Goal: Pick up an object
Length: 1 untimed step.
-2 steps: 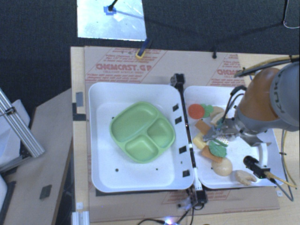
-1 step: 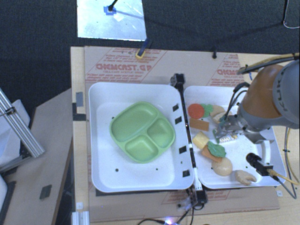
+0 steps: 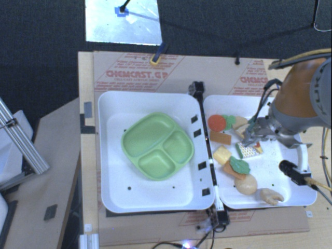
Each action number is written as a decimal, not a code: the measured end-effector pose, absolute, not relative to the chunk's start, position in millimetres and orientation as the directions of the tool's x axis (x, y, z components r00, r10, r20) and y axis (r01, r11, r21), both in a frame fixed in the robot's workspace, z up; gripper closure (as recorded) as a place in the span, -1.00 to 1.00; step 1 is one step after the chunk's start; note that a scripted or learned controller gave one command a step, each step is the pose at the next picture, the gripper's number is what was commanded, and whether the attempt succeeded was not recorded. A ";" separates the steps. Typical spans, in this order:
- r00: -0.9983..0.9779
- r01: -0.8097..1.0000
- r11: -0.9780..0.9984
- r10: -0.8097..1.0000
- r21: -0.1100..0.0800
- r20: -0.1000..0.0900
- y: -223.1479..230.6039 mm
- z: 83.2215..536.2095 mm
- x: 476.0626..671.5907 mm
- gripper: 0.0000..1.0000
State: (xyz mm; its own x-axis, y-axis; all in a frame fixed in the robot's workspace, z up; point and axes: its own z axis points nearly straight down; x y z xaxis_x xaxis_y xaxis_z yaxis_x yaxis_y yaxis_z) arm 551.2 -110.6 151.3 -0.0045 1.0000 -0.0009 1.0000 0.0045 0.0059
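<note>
Right bin (image 3: 290,198), near edge: beige toy (image 3: 271,195), tan egg-shaped piece (image 3: 247,184), green leaf (image 3: 239,165), yellow block (image 3: 222,154). Mid-bin: patterned card (image 3: 249,150) directly under gripper (image 3: 252,137); grip state cannot be determined. Farther: red tomato (image 3: 217,122). Left bin (image 3: 111,191) holds 1 green 3-section plate (image 3: 157,146).
</note>
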 end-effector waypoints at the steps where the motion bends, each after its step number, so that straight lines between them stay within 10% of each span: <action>1: -0.003 1.000 0.003 1.000 0.008 -0.002 -118.7 212.2 550.9 1.00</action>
